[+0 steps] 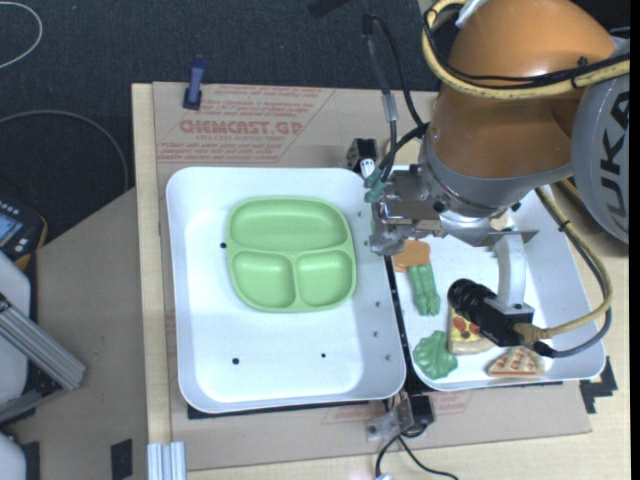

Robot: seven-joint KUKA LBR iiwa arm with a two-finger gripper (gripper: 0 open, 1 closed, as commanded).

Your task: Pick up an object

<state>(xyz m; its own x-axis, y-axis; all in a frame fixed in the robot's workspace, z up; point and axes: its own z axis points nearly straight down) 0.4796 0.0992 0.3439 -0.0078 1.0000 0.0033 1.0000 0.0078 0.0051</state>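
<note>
Camera view: the end effector [400,236] is seen low over the right bin [570,268], just above an orange toy [411,258]; its grip cannot be told. A green divided tray [292,253] is seen in the left bin [200,318].

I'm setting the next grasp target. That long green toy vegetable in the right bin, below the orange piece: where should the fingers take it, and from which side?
Probably across the middle of the green vegetable, coming straight down from above. It lies flat and runs lengthwise up the bin, so its narrow width suits the fingers. The orange piece sits against its top end, so stay off that end.
</note>
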